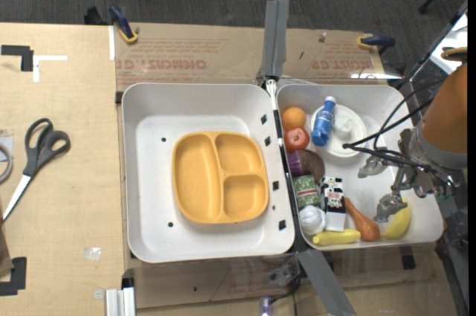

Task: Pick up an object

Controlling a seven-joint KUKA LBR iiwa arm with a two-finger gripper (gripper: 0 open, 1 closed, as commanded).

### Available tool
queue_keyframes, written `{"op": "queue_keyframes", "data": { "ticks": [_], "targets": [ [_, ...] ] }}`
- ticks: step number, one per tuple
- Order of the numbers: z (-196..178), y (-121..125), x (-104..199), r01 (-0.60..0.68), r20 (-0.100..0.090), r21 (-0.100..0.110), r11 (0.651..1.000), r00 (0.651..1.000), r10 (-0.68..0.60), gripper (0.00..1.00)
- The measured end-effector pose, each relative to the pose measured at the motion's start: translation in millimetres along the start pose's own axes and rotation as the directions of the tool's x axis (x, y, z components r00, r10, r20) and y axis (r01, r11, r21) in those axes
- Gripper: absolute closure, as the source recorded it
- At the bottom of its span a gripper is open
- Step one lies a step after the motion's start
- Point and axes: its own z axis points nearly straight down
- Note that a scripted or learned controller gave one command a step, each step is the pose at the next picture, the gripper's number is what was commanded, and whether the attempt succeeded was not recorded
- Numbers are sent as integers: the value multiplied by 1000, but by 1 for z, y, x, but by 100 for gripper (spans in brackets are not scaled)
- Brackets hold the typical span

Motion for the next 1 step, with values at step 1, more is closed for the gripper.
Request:
{"op": "queue_keyframes", "data": {
  "ticks": [1],
  "targets": [
    [42, 47, -60, -52, 5, 6, 999, 999, 52, 0]
  ]
}}
